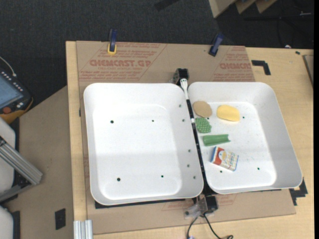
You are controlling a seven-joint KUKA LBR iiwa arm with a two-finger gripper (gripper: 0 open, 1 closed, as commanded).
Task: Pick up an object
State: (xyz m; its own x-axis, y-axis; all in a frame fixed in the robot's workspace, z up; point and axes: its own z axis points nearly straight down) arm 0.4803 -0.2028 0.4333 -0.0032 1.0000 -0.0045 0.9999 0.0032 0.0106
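Two shallow white bins sat side by side on a cardboard-covered surface [149, 54]. The right bin [279, 133] held five small things, all gathered toward the wall it shared with the left bin [99, 133]. A tan round piece [202, 108] lay nearest that wall, with a yellow piece [228, 113] just beside it, farther from the wall. Below the tan piece came a green textured piece [203, 126], then a green bar [216, 139], then a small red, white and blue carton [224, 159] lying flat. The claw's state could not be told.
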